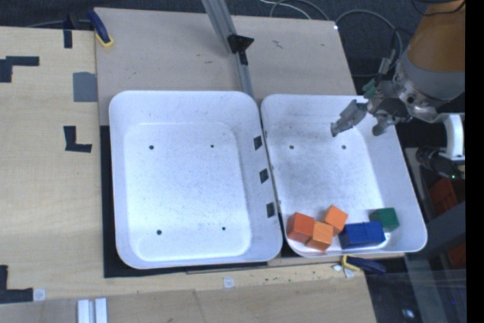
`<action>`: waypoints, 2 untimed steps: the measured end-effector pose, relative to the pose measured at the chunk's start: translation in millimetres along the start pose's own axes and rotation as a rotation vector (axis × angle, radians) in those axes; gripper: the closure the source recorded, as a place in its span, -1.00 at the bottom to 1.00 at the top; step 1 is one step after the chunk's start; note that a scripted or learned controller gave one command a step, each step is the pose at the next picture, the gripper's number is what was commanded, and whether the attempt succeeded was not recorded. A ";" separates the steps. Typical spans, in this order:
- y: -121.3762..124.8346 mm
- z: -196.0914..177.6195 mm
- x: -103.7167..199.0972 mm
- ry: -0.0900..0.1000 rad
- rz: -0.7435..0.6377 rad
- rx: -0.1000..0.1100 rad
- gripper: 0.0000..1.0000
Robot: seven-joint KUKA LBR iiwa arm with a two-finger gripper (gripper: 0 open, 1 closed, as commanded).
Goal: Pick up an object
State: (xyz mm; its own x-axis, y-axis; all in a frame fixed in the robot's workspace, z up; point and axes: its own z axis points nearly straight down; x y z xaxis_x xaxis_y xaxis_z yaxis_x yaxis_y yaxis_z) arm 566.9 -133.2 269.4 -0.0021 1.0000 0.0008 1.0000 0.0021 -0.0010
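**Arm poised over the right bin, blocks clustered at its near edge**

Gripper (363,119) above the far right part of the right bin (318,163), fingers spread apart, nothing between them. Orange band and grey wrist of the arm (435,49) at the right. Three orange blocks (318,227) bunched together at the near edge of the right bin, touching or nearly so; blue block (361,235) just right of them; green block (386,218) beside the blue one, toward the corner. All well apart from the gripper. Left bin (185,178) alongside, on the bench (166,49). Slanted metal rail (215,0) behind the bins
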 end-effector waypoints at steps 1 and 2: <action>-40.8 7.8 19.8 -0.001 0.002 0.003 -1.00; 7.4 -6.2 18.2 -0.001 -0.001 -0.004 -1.00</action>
